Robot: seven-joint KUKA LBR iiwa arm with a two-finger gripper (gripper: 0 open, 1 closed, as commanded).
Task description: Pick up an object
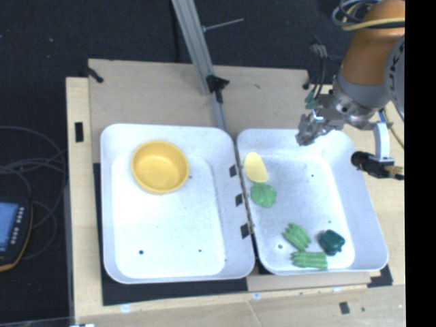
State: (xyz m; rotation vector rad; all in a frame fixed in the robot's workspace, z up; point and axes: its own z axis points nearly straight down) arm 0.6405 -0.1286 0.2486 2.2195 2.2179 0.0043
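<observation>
I log two white bins (pixel 170 261), yellow bowl (pixel 160 167), pale yellow piece (pixel 255 167), light green lump (pixel 263 196), two ridged green pieces (pixel 297 236), dark teal object (pixel 332 241), grey arm with orange band (pixel 375 43), tan bench (pixel 150 80).

Six small objects lie in the two bins.
Left bin: yellow bowl (pixel 160 167), upright. Right bin: pale yellow piece (pixel 255 167) touching a green lump (pixel 263 195) by the left wall; two ridged green pieces (pixel 297 236) (pixel 310 259) and a dark teal piece (pixel 332 241) near the front.

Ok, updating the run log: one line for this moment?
gripper above right bin far edge | nothing seen held | yellow bowl in left bin
</observation>
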